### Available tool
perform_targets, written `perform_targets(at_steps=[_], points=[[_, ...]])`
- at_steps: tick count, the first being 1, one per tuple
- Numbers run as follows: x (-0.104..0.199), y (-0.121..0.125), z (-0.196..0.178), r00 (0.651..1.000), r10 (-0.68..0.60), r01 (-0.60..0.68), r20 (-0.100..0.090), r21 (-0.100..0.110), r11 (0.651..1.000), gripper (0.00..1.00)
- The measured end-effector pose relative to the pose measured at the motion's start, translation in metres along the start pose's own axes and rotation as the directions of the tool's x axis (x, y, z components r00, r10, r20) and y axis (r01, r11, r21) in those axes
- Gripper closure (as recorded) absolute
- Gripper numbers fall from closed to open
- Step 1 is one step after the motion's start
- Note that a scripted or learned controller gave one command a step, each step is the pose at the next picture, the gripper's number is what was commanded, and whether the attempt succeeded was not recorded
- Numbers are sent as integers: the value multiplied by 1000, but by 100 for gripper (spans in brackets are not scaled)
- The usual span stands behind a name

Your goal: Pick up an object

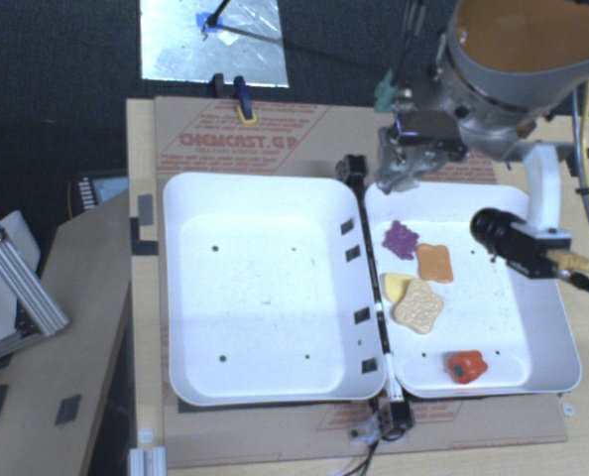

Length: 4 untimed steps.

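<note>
End effector (406, 172), finger state cannot be told, hangs over right white bin's (557, 350) far-left corner; nearest pick, small purple knobbly toy (402, 238), lies just toward the camera.

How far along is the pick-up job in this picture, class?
Done: nothing lifted; the purple piece, orange slab, cracker and red pepper toy all lie in the right bin. In hand: the gripper hangs over that bin's far rim. Left: descend, grasp, lift.
</note>
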<state>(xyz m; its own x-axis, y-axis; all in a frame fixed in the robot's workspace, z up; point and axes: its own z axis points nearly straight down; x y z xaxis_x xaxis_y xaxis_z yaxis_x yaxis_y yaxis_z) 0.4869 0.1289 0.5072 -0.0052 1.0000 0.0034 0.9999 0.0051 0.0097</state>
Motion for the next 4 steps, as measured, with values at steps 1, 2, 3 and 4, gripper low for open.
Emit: perform_targets(at_steps=[1,2,3,4], points=[[45,49,41,1000,-2,2,3,10,1000,100],[94,42,-25,1000,-3,3,-1,3,1000,100],[92,42,-23,1000,1,-1,2,8,1000,0],[92,43,-34,1000,-3,3,0,5,1000,100]])
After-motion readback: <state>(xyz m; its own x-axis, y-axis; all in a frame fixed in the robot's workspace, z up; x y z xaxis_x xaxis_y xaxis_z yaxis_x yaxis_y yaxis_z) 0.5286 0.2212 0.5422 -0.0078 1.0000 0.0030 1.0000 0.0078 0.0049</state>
